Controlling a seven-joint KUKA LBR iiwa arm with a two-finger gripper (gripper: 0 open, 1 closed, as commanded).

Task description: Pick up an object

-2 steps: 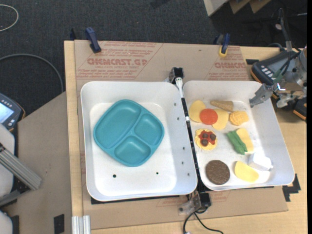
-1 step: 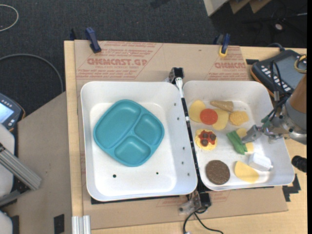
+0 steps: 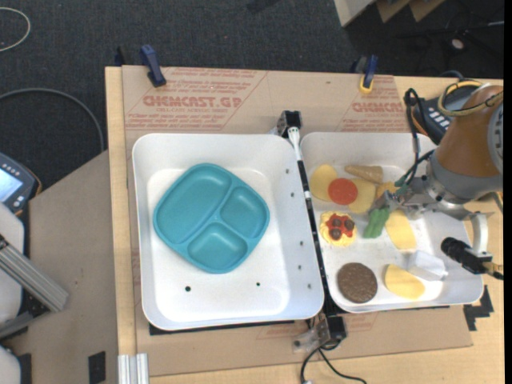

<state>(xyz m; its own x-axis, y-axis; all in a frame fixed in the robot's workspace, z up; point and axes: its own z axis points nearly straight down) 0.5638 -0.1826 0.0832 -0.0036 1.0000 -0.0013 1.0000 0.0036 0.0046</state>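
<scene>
Gripper [image 3: 390,206] half hidden behind wrist, grip state unreadable; arm [image 3: 468,154] bent low over right bin [image 3: 448,294], above green object [image 3: 376,222].

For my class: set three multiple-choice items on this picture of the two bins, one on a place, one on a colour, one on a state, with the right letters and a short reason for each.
1. Where does the divided plate lie?
A. In the left bin
B. In the right bin
C. On the cardboard

2. What colour is the round slice resting on the yellow piece?
A. Blue
B. Red
C. White

3. How does the plate lie?
A. Propped on its edge
B. Upside down
C. Flat, compartments up

Answers: 1 A, the plate rests on the left bin's floor. 2 B, the slice is plainly red. 3 C, its three hollows face the camera.
</scene>
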